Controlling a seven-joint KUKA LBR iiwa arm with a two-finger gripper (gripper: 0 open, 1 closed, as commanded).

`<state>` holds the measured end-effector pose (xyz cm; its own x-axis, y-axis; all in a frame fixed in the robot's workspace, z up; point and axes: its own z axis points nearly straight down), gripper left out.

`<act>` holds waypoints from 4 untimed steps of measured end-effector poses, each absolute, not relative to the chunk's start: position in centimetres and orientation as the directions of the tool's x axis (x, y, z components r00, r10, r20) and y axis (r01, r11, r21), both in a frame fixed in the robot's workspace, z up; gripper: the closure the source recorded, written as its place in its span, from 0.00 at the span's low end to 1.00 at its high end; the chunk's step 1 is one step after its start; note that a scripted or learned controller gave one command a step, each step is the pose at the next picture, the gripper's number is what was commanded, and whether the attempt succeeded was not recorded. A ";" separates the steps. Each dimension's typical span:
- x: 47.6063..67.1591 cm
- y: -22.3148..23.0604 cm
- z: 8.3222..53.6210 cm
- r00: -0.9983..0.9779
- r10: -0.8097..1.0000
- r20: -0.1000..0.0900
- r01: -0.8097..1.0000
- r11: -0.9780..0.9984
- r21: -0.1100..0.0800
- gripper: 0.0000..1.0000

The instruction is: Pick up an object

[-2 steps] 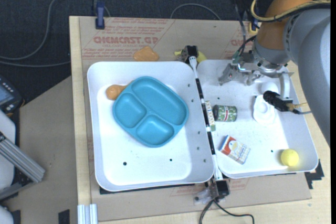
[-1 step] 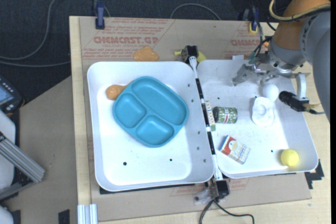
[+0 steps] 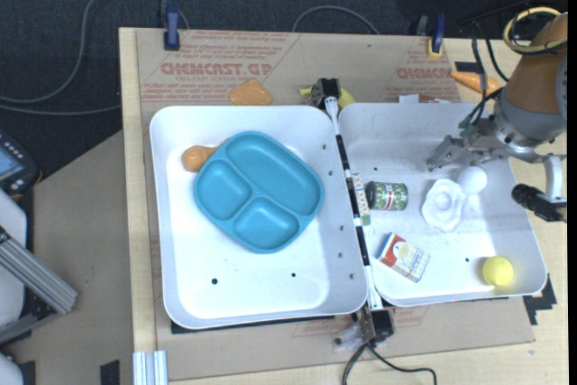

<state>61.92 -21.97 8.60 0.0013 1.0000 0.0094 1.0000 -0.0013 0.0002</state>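
Observation:
The right bin (image 3: 505,279) holds a green can (image 3: 388,195) lying on its side near the divider. A white plastic piece (image 3: 444,204) lies to the can's right, a small red and white box (image 3: 403,256) is toward the front, and a yellow ball (image 3: 497,270) sits in the front right corner. My gripper (image 3: 462,155) is low over the right bin's back half, just behind the white plastic piece and beside its rounded top (image 3: 471,180). Nothing shows in its grasp.
The left bin (image 3: 180,275) carries a blue divided plate (image 3: 259,191) with an orange item (image 3: 193,159) partly tucked under its left edge. On the bench behind the bins lie an orange lump (image 3: 250,92) and an orange piece (image 3: 470,81). Blue clamps (image 3: 170,24) grip the bench's back edge.

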 end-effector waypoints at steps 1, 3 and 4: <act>66.1 -15.4 8.5 -0.008 1.000 0.001 1.000 0.008 0.005 0.00; 59.8 -9.4 8.1 0.001 1.000 0.002 1.000 -0.001 -0.012 0.00; 60.2 -9.4 9.8 0.001 1.000 0.000 1.000 -0.001 0.002 1.00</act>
<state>60.19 -9.36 9.85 0.0011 1.0000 -0.0004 1.0000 -0.0011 0.0024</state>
